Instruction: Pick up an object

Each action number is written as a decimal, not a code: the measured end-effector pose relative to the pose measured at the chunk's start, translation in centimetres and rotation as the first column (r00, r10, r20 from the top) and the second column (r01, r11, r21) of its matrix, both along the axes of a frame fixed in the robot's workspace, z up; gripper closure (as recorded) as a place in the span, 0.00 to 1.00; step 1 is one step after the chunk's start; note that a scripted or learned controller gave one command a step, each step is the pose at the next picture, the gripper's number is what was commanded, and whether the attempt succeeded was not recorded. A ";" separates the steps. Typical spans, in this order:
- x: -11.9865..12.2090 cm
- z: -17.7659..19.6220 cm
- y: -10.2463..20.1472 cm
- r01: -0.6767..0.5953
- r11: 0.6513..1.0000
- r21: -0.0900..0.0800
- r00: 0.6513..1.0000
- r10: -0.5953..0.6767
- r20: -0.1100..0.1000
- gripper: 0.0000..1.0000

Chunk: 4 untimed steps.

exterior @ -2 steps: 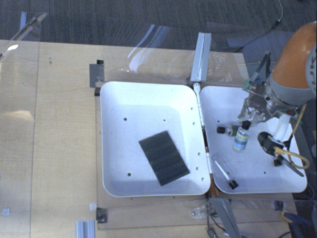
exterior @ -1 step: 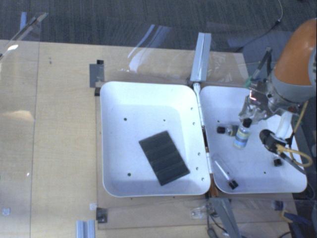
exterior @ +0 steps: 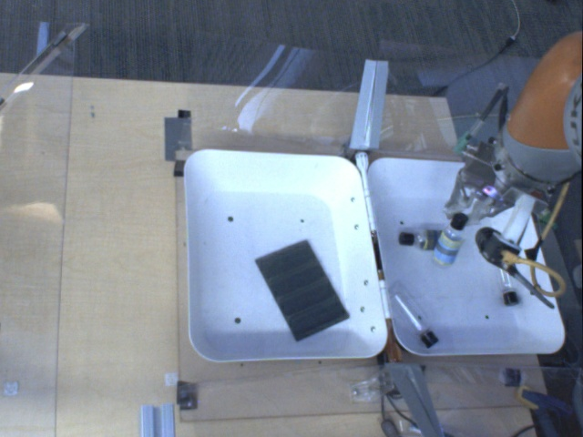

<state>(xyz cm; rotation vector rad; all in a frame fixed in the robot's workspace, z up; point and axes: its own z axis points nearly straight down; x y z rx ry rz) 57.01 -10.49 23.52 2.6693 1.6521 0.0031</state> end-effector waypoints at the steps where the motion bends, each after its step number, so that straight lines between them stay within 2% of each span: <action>1: 0.1 1.1 0.1 -0.008 1.000 -0.001 1.000 0.008 0.003 1.00; 2: 0.3 2.1 0.2 -0.016 1.000 -0.002 1.000 0.016 0.006 1.00; 3: 5.0 -2.7 1.8 0.106 0.994 0.001 0.994 -0.106 -0.001 1.00; 4: 5.2 -1.6 1.9 0.098 0.995 0.000 0.995 -0.098 0.003 1.00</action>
